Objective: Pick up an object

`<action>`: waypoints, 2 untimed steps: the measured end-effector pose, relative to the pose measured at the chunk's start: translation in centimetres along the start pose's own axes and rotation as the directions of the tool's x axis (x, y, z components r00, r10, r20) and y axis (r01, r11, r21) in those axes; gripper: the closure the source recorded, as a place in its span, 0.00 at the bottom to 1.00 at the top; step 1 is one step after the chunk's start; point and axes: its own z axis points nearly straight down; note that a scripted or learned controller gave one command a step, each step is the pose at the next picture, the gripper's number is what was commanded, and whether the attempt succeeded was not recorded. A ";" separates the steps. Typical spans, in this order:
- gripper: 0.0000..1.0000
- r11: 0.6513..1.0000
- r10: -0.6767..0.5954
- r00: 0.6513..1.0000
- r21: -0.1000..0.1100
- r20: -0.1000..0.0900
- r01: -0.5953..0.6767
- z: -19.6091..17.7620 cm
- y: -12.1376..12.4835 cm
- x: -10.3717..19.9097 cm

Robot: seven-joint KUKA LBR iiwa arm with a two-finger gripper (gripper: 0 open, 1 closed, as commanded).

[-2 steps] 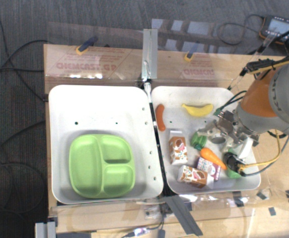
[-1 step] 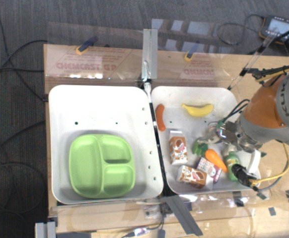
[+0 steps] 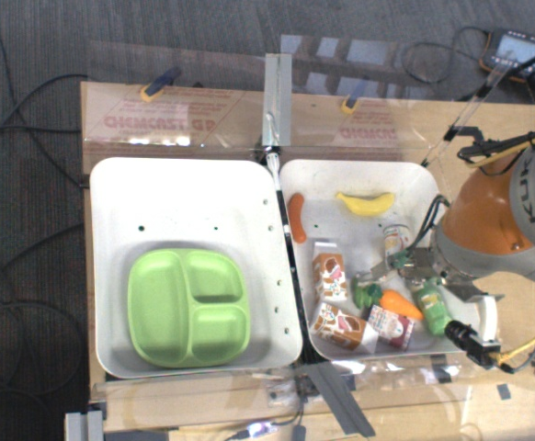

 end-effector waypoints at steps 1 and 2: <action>0.00 0.835 -0.550 0.835 0.005 -0.009 0.550 -0.2 -0.2 -1.5; 1.00 0.833 -0.553 0.833 0.000 -0.014 0.553 -1.6 0.1 -1.1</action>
